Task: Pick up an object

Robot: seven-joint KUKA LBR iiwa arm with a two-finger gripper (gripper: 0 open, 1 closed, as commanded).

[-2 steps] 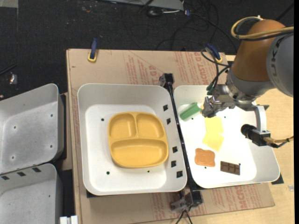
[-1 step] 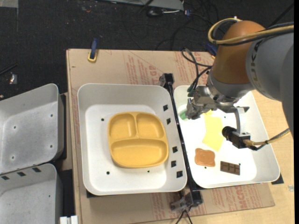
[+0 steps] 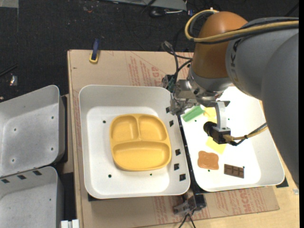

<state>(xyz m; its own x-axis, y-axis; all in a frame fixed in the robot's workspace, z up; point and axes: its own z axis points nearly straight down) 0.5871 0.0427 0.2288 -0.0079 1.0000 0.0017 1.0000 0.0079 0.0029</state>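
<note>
The grey arm (image 3: 266, 56) reached in from the bench's right edge, and its orange band (image 3: 216, 46) sat above the far part of the right bin. The bench (image 3: 128, 70), a brown board, carried two shallow white bins side by side: the left bin (image 3: 90, 127) filled the side toward the bench's left edge as the camera saw it, and the right bin (image 3: 256, 141) lay toward the right edge. A yellow divided plate (image 3: 140, 141) lay flat in the middle of the left bin. The tool (image 3: 184, 98) hung over the strip where the two bins met, toward the bench's far edge; whether it was wide or narrow could not be told. A green block (image 3: 193, 113) lay tilted just beside the tool in the far left corner of the right bin, and whether the tool touched it was not clear. A flat yellow piece (image 3: 216, 145) lay near the middle of that bin. Toward the bench's near edge sat a brown toast-shaped piece (image 3: 207, 160), and just beside it, toward the right edge, a dark brown bar (image 3: 233, 170). A small blue and yellow clip (image 3: 95, 51) stood at the bench's far left corner.
</note>
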